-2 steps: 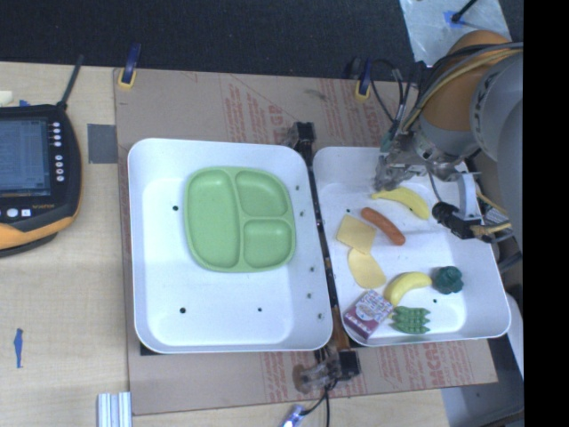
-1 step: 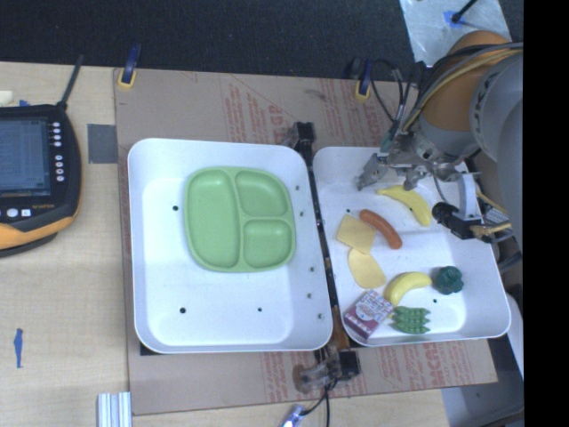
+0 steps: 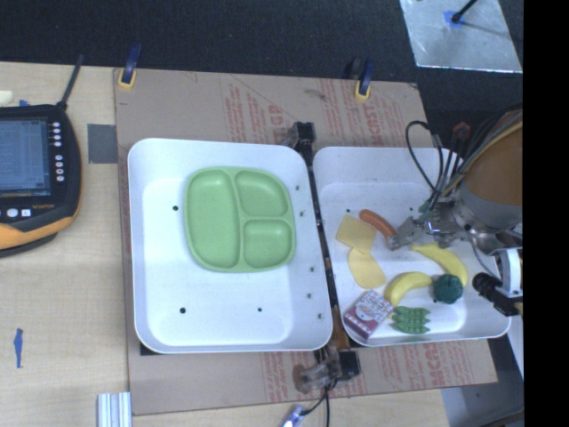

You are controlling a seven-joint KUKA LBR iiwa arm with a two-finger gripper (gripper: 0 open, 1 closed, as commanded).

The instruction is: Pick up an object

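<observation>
The right bin (image 3: 356, 169) holds several toy foods. An orange-red sausage (image 3: 377, 221) lies beside a yellow cheese wedge (image 3: 355, 231), with a pale yellow slice (image 3: 365, 267) below them. Two yellow bananas (image 3: 407, 285) (image 3: 445, 259), a green broccoli (image 3: 447, 288), a green pea pod (image 3: 410, 320) and a small red-and-white packet (image 3: 367, 312) lie toward the front. My gripper (image 3: 402, 237) hangs low over the bin from the right, its tip just right of the sausage's end and left of the upper banana. Nothing shows between its fingers.
The left bin (image 3: 160, 274) holds a green divided plate (image 3: 238, 218). A teach pendant (image 3: 31, 172) rests on the bench at the far left. Black cables (image 3: 431, 163) loop above the wrist. Clamps (image 3: 360, 80) pin the cardboard at the back.
</observation>
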